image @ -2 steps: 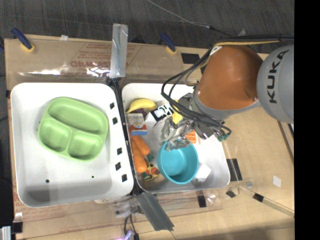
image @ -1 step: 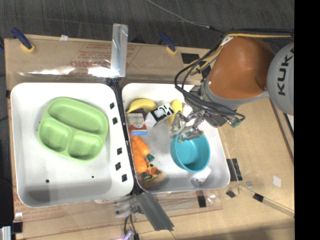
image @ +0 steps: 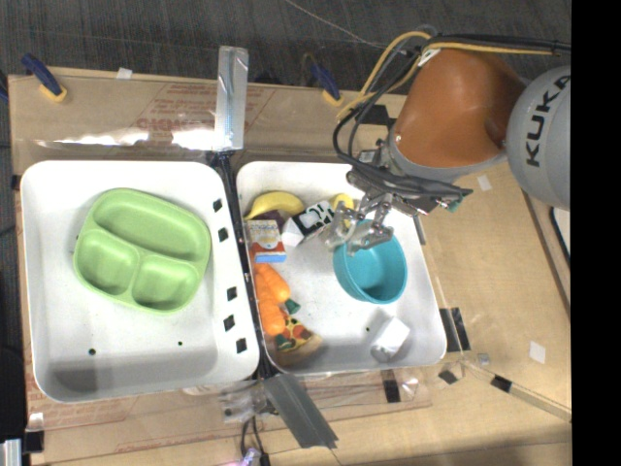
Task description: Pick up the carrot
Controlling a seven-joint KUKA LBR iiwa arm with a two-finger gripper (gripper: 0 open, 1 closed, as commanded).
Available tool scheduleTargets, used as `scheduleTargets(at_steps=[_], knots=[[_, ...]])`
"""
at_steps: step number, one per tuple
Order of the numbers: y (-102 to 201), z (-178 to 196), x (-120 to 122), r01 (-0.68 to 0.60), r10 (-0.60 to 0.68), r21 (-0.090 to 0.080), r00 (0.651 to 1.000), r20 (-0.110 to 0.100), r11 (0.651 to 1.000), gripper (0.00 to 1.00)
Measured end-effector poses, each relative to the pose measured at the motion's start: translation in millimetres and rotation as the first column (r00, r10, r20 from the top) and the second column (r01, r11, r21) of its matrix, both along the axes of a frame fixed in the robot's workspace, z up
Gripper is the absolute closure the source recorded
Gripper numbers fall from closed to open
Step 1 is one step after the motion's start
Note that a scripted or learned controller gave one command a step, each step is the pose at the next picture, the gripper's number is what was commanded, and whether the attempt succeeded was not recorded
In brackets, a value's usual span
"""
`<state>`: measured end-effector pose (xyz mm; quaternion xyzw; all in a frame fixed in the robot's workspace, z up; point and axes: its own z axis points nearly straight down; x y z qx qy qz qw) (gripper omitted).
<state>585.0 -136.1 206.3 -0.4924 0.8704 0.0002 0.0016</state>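
An orange carrot (image: 272,299) lies along the left wall of the right bin (image: 427,304), below a small red and white carton (image: 267,240). My gripper (image: 359,229) hangs over the middle of that bin, above the far rim of a blue bowl (image: 372,271) and well to the right of the carrot. Its metal fingers point down and nothing shows between them. The arm's orange band (image: 454,105) looms above the bin's back right corner.
A banana (image: 275,203) and a black and white item (image: 312,218) lie at the back of the right bin. A pizza slice toy (image: 293,340) sits below the carrot, a white block (image: 391,336) at the front right. A green divided plate (image: 143,248) fills the left bin (image: 49,289).
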Motion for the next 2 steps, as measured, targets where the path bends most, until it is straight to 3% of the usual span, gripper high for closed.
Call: scheduleTargets(at_steps=[1, 2], knots=[[81, 8, 57, -0.214, 0.214, 0.001, 0.977, -0.001, 0.977, 1.0], [122, 44, 50, -0.837, 0.837, -0.001, 0.548, 0.003, 0.548, 1.0]])
